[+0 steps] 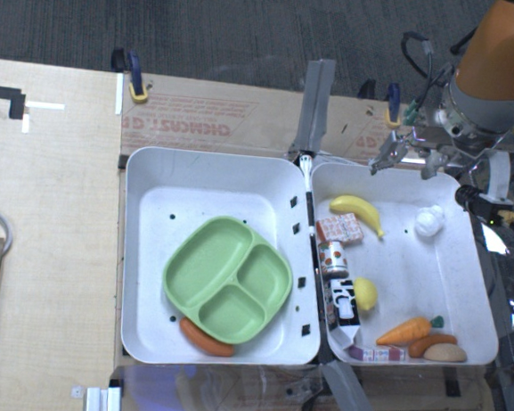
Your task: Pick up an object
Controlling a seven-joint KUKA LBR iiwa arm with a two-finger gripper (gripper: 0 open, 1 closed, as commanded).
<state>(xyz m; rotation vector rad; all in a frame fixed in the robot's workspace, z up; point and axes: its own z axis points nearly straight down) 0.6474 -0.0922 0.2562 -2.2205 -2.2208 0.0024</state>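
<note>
**Gripper open above the right bin's far rim, holding nothing**

Nearest the camera, along the front wall of the right white bin, lie a tan potato-shaped piece, a reddish-brown sausage-shaped piece and an orange toy carrot with a green tip, packed close together; a small flat pink-and-white packet sits just beside them at the front corner. In the left white bin, an orange-red sausage-shaped toy lies at the front, partly tucked under the edge of a light green three-compartment plastic plate that rests tilted in the middle of that bin.

Further back in the right bin, a black-and-white labelled tube lies along the dividing wall, with a yellow lemon-shaped toy touching its side. Beyond these sit a small red-and-white can and a red-and-white patterned carton, then a yellow toy banana. A small white lumpy object sits apart towards the right wall.

Farthest back, the two-finger gripper hangs over the far rim of the right bin, its fingers spread apart with nothing between them, well clear of the objects below. The grey arm with its orange band rises behind it to the upper right.
</note>
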